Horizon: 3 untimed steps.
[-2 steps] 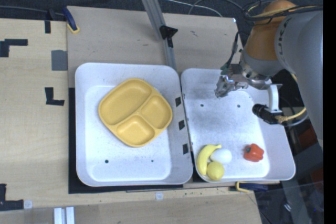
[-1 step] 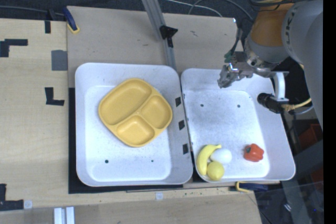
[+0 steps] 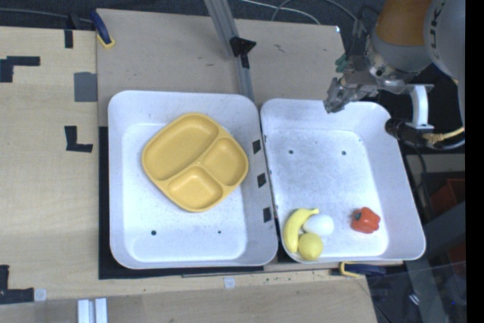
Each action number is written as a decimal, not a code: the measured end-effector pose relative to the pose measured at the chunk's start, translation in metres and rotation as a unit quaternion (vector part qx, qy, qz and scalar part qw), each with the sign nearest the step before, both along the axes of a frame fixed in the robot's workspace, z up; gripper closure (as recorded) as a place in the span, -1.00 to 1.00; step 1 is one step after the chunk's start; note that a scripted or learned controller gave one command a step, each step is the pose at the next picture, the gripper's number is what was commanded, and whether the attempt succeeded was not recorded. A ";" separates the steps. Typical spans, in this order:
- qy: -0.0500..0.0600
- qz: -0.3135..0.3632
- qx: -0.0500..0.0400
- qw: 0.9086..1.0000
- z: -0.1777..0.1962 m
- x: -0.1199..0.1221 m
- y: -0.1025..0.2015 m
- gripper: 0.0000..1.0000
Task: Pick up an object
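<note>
In the right bin (image 3: 333, 163), near its front edge, lie a yellow banana (image 3: 296, 222), a white egg-shaped object (image 3: 321, 225) touching it and a yellow lemon (image 3: 310, 246) just below. A small red pepper-like object (image 3: 365, 220) sits apart to their right. My gripper (image 3: 336, 100) hangs over the back rim of the right bin, far from all these objects, with nothing seen between its fingers.
The left bin (image 3: 125, 185) holds a yellow three-compartment plate (image 3: 195, 161). A grey metal pole (image 3: 219, 7) slants down to the gap between the bins at the back. Cables run behind the right bin.
</note>
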State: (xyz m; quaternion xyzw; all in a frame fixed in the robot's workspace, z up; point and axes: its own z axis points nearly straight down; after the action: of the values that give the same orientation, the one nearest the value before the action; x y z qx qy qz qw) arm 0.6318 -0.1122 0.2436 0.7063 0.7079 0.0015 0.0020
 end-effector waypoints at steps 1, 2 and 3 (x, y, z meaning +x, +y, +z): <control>0.003 0.002 0.001 1.000 0.006 -0.006 0.053 1.00; 0.004 0.003 0.001 1.000 0.007 -0.020 0.114 1.00; 0.004 0.002 0.001 1.000 0.001 -0.025 0.167 1.00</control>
State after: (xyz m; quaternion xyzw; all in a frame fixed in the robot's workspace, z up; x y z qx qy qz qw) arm 0.6072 0.0551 0.2450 0.7047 0.7095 -0.0005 -0.0013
